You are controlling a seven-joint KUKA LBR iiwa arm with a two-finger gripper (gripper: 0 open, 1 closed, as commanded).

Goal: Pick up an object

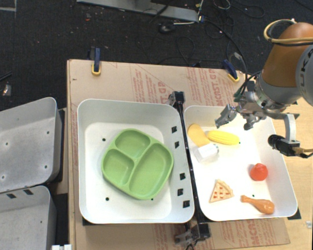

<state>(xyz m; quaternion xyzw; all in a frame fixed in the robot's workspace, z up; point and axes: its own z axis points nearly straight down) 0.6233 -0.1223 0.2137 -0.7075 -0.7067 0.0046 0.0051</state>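
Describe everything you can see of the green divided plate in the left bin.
The green divided plate is pale green, matte and plastic-looking, with rounded corners and three compartments: two small, one long. It lies flat, right side up, turned at a slant, near the middle of the left bin, resting on its white floor. No other object touches it.

Even, fairly bright overhead light; no strong single source visible. The right bin [279, 168] and left bin [86, 196] read near-white, slightly blown on their floors, fine detail lost there. Soft short shadows under the green divided plate [138, 163] and beside the corn cob [222, 138], falling down and left. Mild sheen on the arm's orange band [290, 55]. Dark floor at top is underexposed and grainy. Overall sharpness is moderate, low resolution; gripper [238, 116] parts are slightly smeared. No obvious edge distortion.
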